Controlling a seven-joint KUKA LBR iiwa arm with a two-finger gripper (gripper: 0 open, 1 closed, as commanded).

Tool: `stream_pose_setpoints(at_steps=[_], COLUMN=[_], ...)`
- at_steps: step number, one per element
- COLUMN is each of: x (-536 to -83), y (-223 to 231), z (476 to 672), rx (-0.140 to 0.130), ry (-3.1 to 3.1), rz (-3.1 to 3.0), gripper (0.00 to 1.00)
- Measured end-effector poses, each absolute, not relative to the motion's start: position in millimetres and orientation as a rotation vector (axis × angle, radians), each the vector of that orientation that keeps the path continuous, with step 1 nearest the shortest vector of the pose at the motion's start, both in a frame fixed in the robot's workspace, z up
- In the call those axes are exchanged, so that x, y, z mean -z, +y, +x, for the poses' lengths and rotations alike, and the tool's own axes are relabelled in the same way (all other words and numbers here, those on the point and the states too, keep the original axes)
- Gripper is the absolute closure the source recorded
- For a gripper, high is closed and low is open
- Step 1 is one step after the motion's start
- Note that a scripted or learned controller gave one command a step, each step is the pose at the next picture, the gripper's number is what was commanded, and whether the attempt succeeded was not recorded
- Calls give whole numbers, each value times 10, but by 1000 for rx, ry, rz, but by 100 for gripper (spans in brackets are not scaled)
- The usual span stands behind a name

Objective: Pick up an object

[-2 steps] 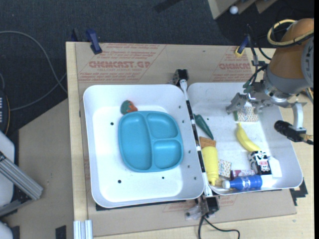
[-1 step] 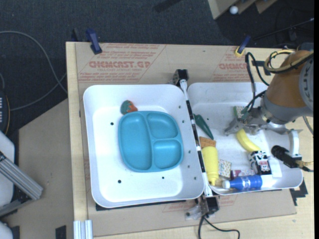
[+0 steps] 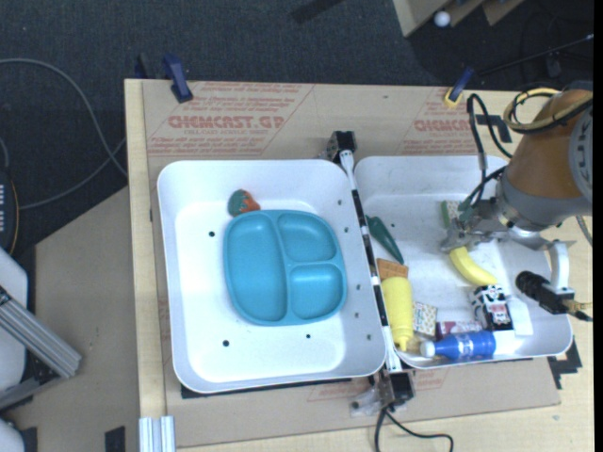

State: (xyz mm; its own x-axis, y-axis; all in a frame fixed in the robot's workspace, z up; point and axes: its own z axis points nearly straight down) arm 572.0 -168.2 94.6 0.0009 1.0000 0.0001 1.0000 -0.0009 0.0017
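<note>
In the right bin, my gripper hangs low at the end of the grey and orange arm. It sits just above the upper end of a yellow banana. Whether it touches the banana is unclear. Other items in this bin are a green object, a yellow bottle with an orange cap, a blue bottle, a black-and-white toy and a small patterned packet.
The left bin holds a blue divided plate and a small orange-and-green object by its far edge. A black clip marks the seam between the bins. Cables trail behind the arm.
</note>
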Motion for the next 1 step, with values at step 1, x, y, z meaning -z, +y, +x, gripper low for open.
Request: stream_pose_setpoints(at_steps=[1], x=[-1852], y=[-786], z=[5681], rx=[-3], ry=[2223], rz=[2219], gripper=[100])
